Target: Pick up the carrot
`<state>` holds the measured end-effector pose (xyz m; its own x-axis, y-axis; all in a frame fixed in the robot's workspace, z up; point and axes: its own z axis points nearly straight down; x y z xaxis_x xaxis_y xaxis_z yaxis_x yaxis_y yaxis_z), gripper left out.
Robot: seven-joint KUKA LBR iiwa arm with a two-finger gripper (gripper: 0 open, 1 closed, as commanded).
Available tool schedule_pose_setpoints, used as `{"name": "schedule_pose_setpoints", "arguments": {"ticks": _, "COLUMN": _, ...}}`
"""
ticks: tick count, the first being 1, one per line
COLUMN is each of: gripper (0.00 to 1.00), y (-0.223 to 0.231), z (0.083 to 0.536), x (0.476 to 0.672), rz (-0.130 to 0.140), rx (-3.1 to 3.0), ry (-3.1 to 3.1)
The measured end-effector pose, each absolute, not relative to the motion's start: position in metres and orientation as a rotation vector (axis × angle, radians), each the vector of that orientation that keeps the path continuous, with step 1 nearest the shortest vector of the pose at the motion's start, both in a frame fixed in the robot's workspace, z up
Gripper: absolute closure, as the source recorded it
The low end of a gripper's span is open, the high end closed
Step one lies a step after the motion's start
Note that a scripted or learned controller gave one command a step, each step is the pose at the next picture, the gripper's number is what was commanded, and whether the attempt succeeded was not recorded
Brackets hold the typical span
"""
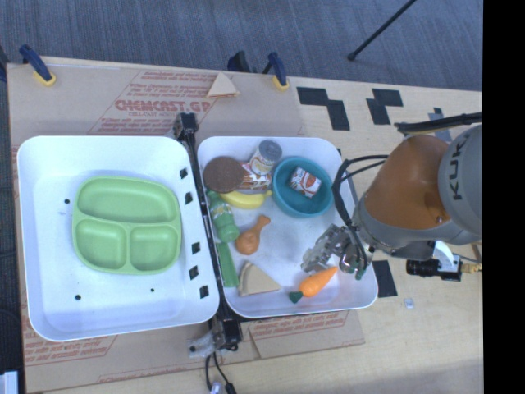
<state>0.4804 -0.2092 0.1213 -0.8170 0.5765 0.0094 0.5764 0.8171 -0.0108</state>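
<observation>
A: Orange carrot lies in the right bin, near the front wall, green top pointing left, tip pointing up-right.

B: Gripper?

A: Just above the carrot's tip end, over the bin's right side. Nothing between the fingers. Can't tell if they're spread or closed; too cluttered at that angle.

B: Arm?

A: Reaches in from the right, orange band over the bin's right edge.

B: Neighbours of the carrot?

A: Sandwich wedge just left of it. Drumstick further up-left. Banana, brown disc, can and blue bowl sit along the back. Green bottle lies by the left wall.

B: Left bin?

A: Holds a green divided tray.
</observation>
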Motion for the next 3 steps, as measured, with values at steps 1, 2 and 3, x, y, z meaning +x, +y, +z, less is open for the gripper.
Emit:
{"name": "schedule_pose_setpoints", "arguments": {"ticks": 1, "gripper": 0.00, "y": -0.209, "z": 0.121, "x": 0.480, "rz": 0.011, "rx": -0.946, "ry": -2.983}}
{"name": "schedule_pose_setpoints", "arguments": {"ticks": 2, "gripper": 0.00, "y": -0.209, "z": 0.092, "x": 0.478, "rz": 0.000, "rx": -0.693, "ry": -3.062}}
{"name": "schedule_pose_setpoints", "arguments": {"ticks": 3, "gripper": 1.00, "y": -0.209, "z": 0.102, "x": 0.479, "rz": 0.003, "rx": -0.677, "ry": -3.064}}
